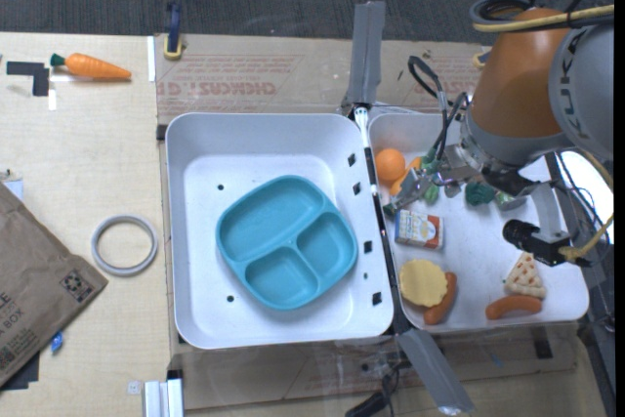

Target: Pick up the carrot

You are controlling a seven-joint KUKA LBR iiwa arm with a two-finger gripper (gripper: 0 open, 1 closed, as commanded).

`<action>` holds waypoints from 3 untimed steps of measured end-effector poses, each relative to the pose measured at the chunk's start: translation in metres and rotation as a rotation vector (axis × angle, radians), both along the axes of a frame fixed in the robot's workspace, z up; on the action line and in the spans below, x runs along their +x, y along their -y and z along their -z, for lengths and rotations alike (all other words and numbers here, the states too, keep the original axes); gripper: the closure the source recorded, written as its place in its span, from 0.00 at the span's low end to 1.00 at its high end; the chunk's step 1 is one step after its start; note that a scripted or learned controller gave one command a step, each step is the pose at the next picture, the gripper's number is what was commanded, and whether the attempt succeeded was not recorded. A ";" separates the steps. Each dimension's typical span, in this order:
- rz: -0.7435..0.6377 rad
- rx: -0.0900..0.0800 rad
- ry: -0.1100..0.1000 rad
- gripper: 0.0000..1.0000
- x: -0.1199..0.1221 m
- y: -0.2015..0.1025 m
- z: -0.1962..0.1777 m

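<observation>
Camera view, near edge first: right bin (576, 308) holds sausage (513, 307), cheese wedge (524, 276) and small carton (418, 229); all clutter, to be left alone. Further back, gripper (418, 188) hangs low at bin's left wall, just beside rounded orange item (390, 165) (carrot end-on or fruit, cannot tell). How far claw gapes: cannot tell; nothing seen in its grasp. Far left, on bare bench outside both bins, plain carrot (92, 66) lies lengthwise. Judgement: confirm target first, then straddle it across its narrow width, mid-body, and descend straight.
</observation>
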State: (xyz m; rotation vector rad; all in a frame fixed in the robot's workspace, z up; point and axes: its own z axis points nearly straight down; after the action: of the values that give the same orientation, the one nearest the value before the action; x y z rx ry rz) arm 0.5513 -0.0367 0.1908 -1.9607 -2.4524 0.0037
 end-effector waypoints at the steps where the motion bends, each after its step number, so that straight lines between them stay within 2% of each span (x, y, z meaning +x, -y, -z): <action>1: -0.121 0.001 0.000 0.00 -0.027 0.016 0.000; 2: -0.155 0.000 0.002 0.00 0.035 0.015 0.000; 3: -0.154 0.000 0.003 0.00 0.035 0.015 0.000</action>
State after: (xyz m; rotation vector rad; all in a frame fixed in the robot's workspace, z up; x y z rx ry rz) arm 0.5867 -0.0518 0.1912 -1.7674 -2.5978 0.0015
